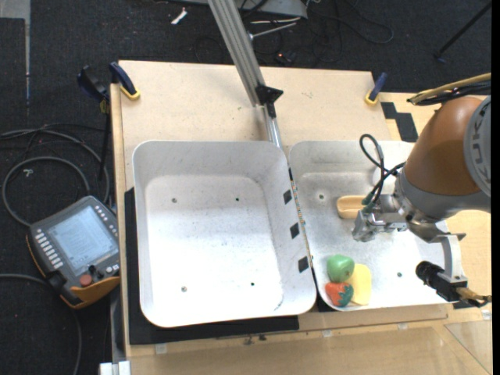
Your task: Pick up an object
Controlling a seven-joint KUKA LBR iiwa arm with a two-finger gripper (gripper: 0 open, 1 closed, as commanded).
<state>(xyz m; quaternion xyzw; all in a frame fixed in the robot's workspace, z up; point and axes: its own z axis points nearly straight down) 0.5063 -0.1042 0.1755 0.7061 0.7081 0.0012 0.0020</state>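
Nearest the camera, at the front edge of the right bin [406, 299], three small objects huddle together in the bin's front left corner: a green piece [340, 267], a yellow piece [361, 283] touching it on the right, and a red-orange piece [337, 293] just in front of the green one. They look like toy fruit, though their exact kinds are too small to tell.

Up and to the right of that cluster, the hand [366, 226] hangs over the middle of the same bin, pointing down at the white floor. Whether its fingers are spread or closed cannot be made out from this slanted view, and nothing is visibly caught in it.

Just beyond the hand, toward the back of the bin and slightly to the left, lies a tan object [351, 205], close beside the hand and partly hidden by it. Its long axis runs roughly left to right across the bin. Contact between the two cannot be judged.

So the tan object is the nearest candidate, lying just behind the hand; the coloured cluster sits a short way toward the front left. A grasp on the tan object would likely want the fingers set across its short width.

Outward from there, the grey arm [453, 155] with its orange band reaches in from the right. The left bin [148, 162] sits alongside on the pale tabletop [195, 100].
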